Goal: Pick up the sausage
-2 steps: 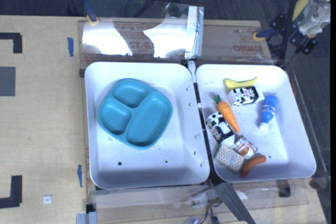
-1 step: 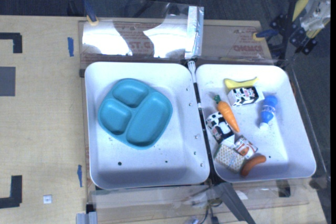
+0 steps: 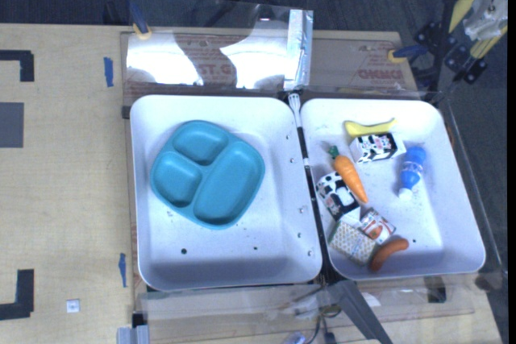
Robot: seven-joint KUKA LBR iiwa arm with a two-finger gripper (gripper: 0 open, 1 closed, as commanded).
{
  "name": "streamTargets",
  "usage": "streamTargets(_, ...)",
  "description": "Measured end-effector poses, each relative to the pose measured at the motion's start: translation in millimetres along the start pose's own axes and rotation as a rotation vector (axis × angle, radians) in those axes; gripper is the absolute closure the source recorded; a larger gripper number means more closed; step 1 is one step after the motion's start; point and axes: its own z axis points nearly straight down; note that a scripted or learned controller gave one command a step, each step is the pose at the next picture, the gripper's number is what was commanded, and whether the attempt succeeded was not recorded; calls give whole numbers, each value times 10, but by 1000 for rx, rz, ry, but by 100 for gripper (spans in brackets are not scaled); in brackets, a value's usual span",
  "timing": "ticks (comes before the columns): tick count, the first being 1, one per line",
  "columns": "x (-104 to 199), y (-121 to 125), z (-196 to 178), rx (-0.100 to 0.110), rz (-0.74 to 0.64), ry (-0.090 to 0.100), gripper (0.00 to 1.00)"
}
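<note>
A pale wooden bench (image 3: pixel 64 197) carries two shallow white bins side by side, their inner rims touching along the middle. The left white bin (image 3: pixel 153 254) holds one thing, a teal plastic plate with three compartments (image 3: pixel 208 172), lying flat and a little toward the bin's back left. Behind this bin stands a clear, glossy plastic sheet (image 3: pixel 218 52) that catches bright reflections.

The right white bin (image 3: pixel 451 238) holds all the small items, gathered mostly in its left half. An orange toy carrot with a green tip (image 3: pixel 350 177) lies slantwise near the middle, green end toward the back. Just behind it sits a small black-and-white cow-patterned box (image 3: pixel 376 147), and behind that a yellow banana-shaped toy (image 3: pixel 368 126), touching or nearly touching the box. A second black-and-white patterned carton (image 3: pixel 337 194) lies just left of the carrot's thick end, close to the bin's inner wall. A small blue bottle with a white end (image 3: pixel 411 169) lies apart from the rest, to the right of the carrot.

Toward the front a pale checkered packet (image 3: pixel 348 239) rests beside a small red-and-white can-like item (image 3: pixel 375 226) — its label is too blurred to read. The reddish-brown sausage (image 3: pixel 389 253) lies at the front of the right bin, slanted, its left end against the packet and just in front of the can-like item — nothing lies on top of it.
</note>
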Motion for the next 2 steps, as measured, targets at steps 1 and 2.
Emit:
streamTargets(1, 16, 18, -106, -5, -4, -2, 100)
streamTargets(2, 33, 36, -213, -11, -8, -3, 100)
